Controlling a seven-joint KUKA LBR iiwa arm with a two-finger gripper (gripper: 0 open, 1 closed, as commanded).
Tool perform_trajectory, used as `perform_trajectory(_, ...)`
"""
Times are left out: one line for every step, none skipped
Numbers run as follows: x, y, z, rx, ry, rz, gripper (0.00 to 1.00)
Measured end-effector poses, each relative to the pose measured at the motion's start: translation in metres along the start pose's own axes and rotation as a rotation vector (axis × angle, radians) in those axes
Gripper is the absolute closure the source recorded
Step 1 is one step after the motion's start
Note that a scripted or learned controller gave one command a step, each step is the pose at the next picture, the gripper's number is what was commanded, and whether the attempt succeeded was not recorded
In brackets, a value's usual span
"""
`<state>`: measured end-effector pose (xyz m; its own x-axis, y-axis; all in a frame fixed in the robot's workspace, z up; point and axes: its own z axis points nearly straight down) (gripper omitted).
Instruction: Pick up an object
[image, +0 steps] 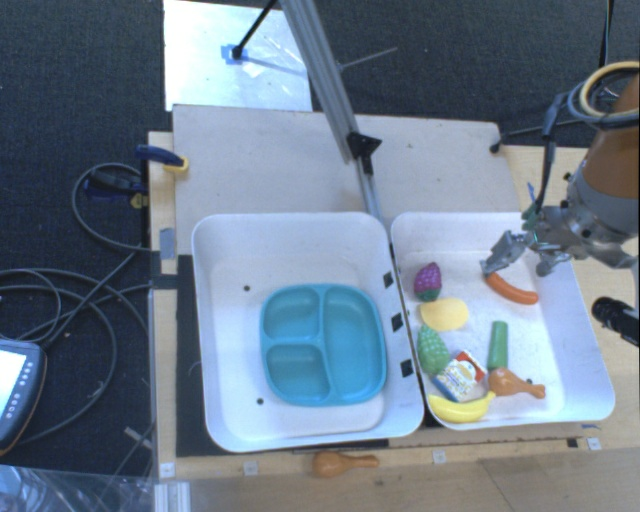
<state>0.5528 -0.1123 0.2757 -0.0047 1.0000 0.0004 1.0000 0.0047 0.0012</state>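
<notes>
Lowest in the frame, an orange drumstick (345, 462) lies on the bench edge outside both bins. Just above it, the left bin (225, 300) holds a blue divided tray (323, 343), nothing else in it. The right bin (580, 330) carries the clutter: a purple grape bunch (428, 280) near the shared wall, a yellow lemon (446, 314) below it, a green bumpy fruit (432, 350) under that, then a small carton (462, 377) touching a banana (461, 407) at the near rim. A green stick (498, 343) stands apart toward the middle, with a second brown drumstick (515, 383) just below it. An orange sausage (512, 290) lies near the far right, just under the gripper (522, 257), which hangs over the bin from the right with its fingers (499, 256) spread apart and nothing between them. Whether they touch the sausage cannot be told. A grey pole (330, 85) slants down to the bins' junction. Cables (70, 290) loop over the dark floor at left, beside a blue clamp (160, 157) on the bench corner.
</notes>
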Motion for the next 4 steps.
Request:
perform_trajectory(0.0, 0.0, 0.0, -0.001, 0.0, 0.002, 0.0)
perform_trajectory(0.0, 0.007, 0.06, 0.006, 0.0, 0.005, 0.0)
perform_trajectory(0.002, 0.012, 0.121, 0.006, 0.001, 0.005, 0.0)
perform_trajectory(0.007, 0.014, 0.182, 0.006, 0.001, 0.004, 0.0)
